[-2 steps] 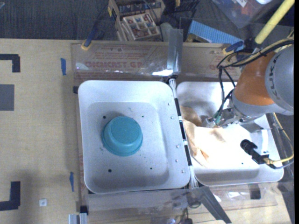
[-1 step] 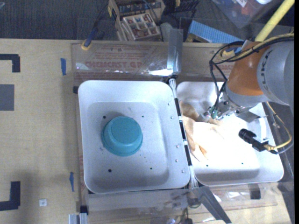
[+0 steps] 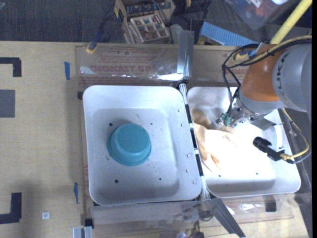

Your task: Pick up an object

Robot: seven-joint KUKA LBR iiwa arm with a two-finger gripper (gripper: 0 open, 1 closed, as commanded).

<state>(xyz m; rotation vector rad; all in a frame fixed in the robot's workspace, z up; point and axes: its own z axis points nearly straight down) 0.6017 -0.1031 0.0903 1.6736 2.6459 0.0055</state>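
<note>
A teal upside-down bowl rests in the left bin, a little left of its middle. In the right bin a pale cream cloth with tan and orange patches lies bunched against the left wall. My gripper hangs low over the cloth's upper edge, reaching in from the right under the orange-banded wrist. The fingertips are small and dark against the cloth, and nothing shows clearly between them.
The two white bins sit side by side, split by a metal rail. Boxes and clutter stand behind the bench. Brown bench surface lies to the left.
</note>
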